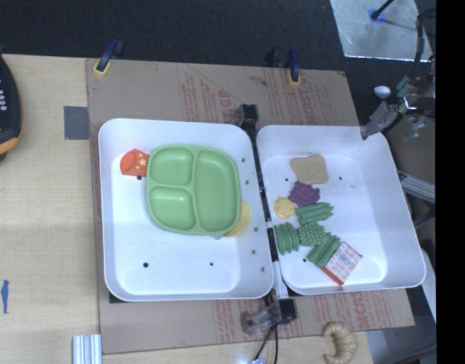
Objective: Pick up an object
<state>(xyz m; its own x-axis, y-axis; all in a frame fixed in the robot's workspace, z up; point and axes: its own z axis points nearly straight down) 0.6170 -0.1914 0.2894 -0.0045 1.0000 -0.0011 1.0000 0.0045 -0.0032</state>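
Observation:
The right bin (384, 196) holds a cluster of small toys. Among them are a tan bread slice (309, 169), a purple grape bunch (303, 195) and a small yellow piece (284, 207). Several green pea pods (314, 233) lie there too, with a red-and-white packet (342, 262) at the cluster's near end. In the left bin (126, 264) a green divided plate (194, 189) lies over a yellow piece (242, 218). A red piece with a yellow star (133, 162) sits beside the plate. My gripper (384, 114) hangs at the view's right edge, above the right bin's far right corner and well away from the toys.
Both bins rest on a cardboard sheet (179, 89) held by clamps at the back. A black-and-orange pendant (1, 105) lies at the far left. A tan curled object (340, 341) sits on the bench in front of the right bin.

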